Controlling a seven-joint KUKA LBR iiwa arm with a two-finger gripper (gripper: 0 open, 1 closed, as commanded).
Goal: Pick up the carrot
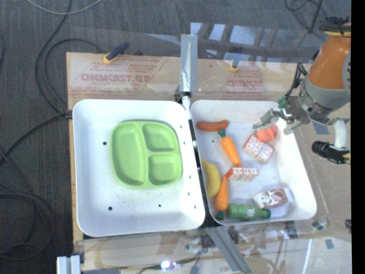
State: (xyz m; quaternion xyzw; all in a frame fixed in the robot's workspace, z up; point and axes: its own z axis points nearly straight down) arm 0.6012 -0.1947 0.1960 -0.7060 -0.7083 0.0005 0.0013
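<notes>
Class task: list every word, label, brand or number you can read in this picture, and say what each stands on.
"CHEMCAST GP": faint red print on the brown board behind the left bin, left part.
Similar red print on its right part: too blurred to read.
Small cartons' labels in the right bin: too small to read.

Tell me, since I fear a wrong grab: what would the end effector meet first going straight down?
Probably the small orange-red item beneath the end effector, not the carrot, though depth is unclear.
</notes>
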